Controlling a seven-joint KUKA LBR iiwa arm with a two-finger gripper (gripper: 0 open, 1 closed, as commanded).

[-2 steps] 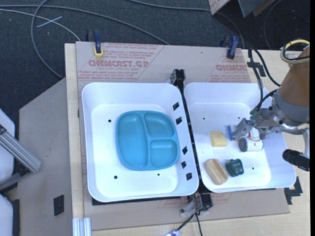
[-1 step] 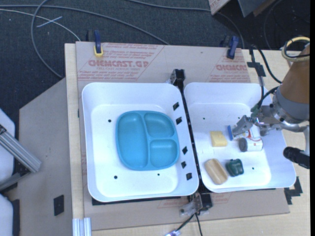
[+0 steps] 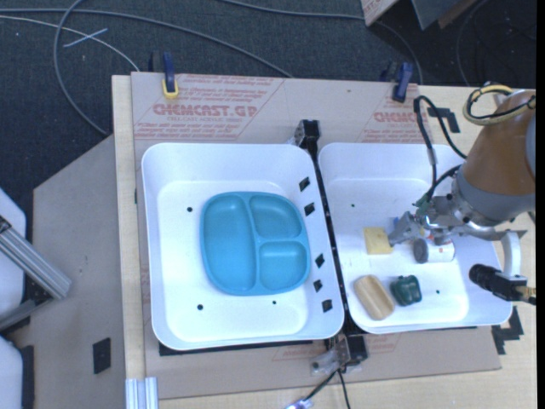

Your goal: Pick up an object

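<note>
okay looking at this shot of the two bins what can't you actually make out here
- Gripper in the camera view: too small and blurred to tell its grip, or whether it touches the yellow block.
- Green object: too small to identify.
- Arm: cut off by the right edge.

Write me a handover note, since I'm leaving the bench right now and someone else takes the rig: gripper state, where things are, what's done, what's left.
Gripper: low in the right bin, beside the yellow block. Whether it is open or shut can't be told from this view; nothing visibly held.
Things: yellow block mid-bin, tan roll and green piece near the front edge, all lying on the bin floor. Blue tray sits in the left bin.
Done: arm is down among the objects.
Left: grasp one, probably the yellow block as it is nearest, and lift it clear.
</note>
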